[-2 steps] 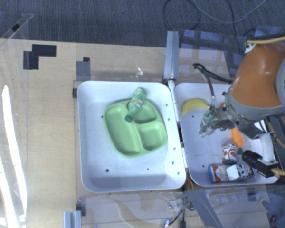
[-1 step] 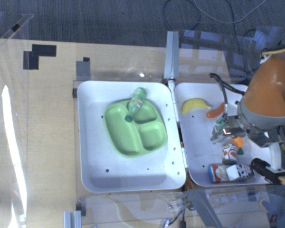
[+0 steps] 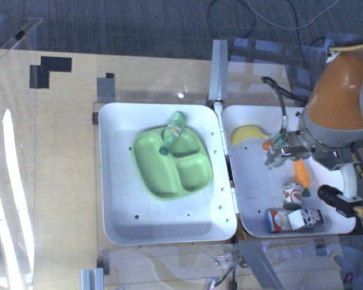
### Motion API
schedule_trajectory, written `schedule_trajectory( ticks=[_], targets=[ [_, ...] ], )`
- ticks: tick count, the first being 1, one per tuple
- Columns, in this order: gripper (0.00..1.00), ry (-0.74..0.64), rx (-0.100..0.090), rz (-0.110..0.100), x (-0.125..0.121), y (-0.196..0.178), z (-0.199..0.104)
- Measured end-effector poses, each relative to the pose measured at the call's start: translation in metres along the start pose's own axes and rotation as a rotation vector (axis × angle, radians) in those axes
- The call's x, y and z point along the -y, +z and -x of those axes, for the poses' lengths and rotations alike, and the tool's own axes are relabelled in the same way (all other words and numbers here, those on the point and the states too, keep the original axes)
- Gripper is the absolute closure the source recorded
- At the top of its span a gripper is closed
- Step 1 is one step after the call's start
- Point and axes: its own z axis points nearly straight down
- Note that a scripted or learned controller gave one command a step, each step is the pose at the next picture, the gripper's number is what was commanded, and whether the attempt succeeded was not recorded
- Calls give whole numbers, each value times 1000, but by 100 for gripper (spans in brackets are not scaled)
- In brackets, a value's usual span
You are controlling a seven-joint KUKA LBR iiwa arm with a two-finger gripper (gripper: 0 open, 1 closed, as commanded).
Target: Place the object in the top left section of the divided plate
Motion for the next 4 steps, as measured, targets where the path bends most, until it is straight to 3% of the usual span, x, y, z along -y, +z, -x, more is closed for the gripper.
schedule_trajectory(
  ticks=[1, 2, 3, 4],
  targets=[
    [0, 0, 0, 0, 0, 0, 0],
    [100, -6, 0, 1, -2, -9, 0],
    [100, -26, 0, 0, 33, 0, 55],
    [100, 98, 0, 0, 2, -20, -43]
  ],
)
